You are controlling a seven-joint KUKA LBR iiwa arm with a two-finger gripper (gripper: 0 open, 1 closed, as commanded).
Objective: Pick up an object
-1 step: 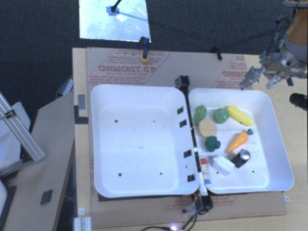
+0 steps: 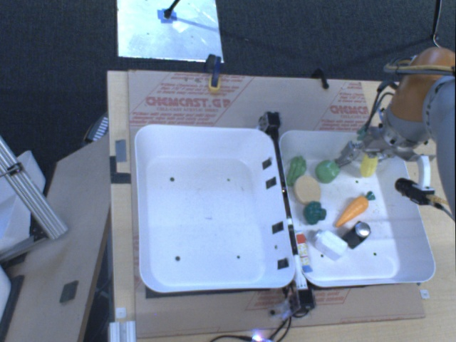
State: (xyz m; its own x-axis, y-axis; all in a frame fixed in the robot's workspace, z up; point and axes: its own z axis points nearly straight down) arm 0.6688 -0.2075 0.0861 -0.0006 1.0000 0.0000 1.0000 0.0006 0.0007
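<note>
The arm [image 2: 427, 91] reaches in from the right over the far side of the right bin [image 2: 406, 262]. Its gripper [image 2: 354, 152] hangs low by the bin's back wall, with a yellow toy [image 2: 368, 165] just beside it and a green ball [image 2: 327, 170] close on the other side. It is too small and blurry to tell how wide the gripper is or if it has anything. The toys all lie in the right bin: a green pepper [image 2: 296, 168], a tan disc [image 2: 308, 189], a broccoli [image 2: 313, 211], a carrot [image 2: 353, 210], a white block [image 2: 330, 244] and a black and silver thing [image 2: 358, 233]. To do this well, the arm should likely pick one toy with space around it and come straight down over its middle. The green ball could roll away if it is bumped. The left bin [image 2: 206, 205] sits beside it on a brown board [image 2: 192, 98]. The bench is wood, the floor is dark, and a shiny plate [image 2: 167, 20] lies behind.
</note>
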